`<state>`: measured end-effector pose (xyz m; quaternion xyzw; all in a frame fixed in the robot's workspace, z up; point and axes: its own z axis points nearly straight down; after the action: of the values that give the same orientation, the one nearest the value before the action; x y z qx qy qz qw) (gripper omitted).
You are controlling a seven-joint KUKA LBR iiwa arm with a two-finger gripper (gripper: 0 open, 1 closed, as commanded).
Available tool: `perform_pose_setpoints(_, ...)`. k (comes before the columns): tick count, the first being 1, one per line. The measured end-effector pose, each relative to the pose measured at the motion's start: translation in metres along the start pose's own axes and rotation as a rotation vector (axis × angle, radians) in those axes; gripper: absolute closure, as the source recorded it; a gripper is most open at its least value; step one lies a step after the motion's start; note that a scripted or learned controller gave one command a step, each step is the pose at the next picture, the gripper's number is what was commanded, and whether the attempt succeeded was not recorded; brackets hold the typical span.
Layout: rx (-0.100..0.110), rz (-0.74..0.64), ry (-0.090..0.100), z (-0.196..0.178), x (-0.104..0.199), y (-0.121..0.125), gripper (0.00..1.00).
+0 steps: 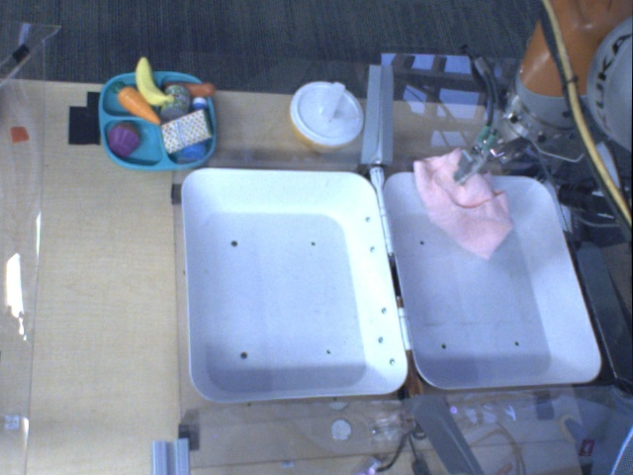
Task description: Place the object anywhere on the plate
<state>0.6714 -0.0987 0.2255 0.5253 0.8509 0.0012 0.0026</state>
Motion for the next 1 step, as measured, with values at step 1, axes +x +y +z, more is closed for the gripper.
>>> perform_pose_setpoints(1,0.000,-0.403,0.002,-0.0058,0.0543,0.0190,1.00)
